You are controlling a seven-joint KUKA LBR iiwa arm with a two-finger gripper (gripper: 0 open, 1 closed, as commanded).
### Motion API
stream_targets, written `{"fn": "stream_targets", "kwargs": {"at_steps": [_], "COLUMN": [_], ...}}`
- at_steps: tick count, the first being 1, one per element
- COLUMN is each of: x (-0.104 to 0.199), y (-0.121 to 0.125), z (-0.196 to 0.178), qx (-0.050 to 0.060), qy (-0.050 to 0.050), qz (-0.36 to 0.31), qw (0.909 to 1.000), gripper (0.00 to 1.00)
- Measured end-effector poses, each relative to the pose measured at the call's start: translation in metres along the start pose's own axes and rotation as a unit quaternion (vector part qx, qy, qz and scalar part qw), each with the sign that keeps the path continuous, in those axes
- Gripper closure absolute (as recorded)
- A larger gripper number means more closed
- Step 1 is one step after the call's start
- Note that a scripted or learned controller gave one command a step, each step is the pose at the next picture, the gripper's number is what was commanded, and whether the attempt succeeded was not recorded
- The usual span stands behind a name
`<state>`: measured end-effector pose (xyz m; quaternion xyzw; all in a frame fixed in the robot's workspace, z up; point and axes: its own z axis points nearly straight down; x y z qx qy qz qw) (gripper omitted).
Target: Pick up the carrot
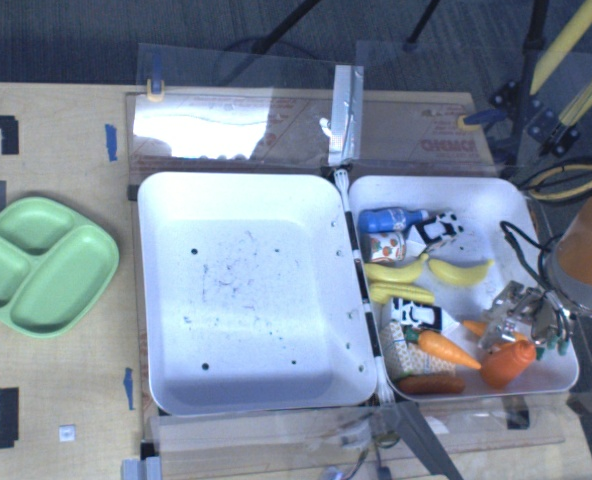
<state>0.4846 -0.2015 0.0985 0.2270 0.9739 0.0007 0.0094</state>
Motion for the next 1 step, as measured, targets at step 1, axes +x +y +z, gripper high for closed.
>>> {"fn": "stream_targets", "kwargs": {"at_steps": [1], "x": [0.0066], "y": [0.1142], "z": [-0.1038], "qx": [0.002], "qy": [0.007], "qz": [0.048], "qw": [0.9988], "gripper": [1.0]}}
